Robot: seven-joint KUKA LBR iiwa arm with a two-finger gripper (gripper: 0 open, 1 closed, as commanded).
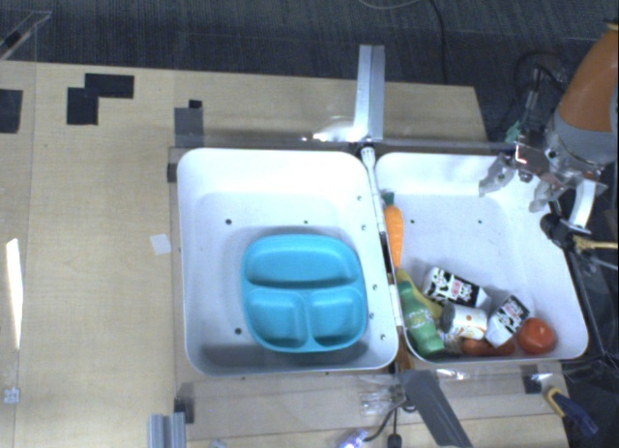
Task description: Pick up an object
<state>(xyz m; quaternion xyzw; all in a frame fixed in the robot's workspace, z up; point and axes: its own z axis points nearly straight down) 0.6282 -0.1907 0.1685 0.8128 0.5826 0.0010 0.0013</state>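
Tabletop (87, 272): pale wood, bearing two white bins side by side.
Left bin (208, 194): holds a blue divided tray (305, 291).
Right bin (464, 243): carrot (393, 231) along its left wall; green bottle (418, 315), cartons (455, 288) and tomato (536, 337) crowd the near edge.
Gripper (542, 185): above the bin's far right corner; how wide it stands cannot be judged, nothing seen in it.
Risk: the tight cluster may jostle or slip in a grasp.

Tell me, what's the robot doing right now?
Gripper over right bin's far edge, holding nothing. Toy food heaped at near edge: tomato, carrot. Path clear.
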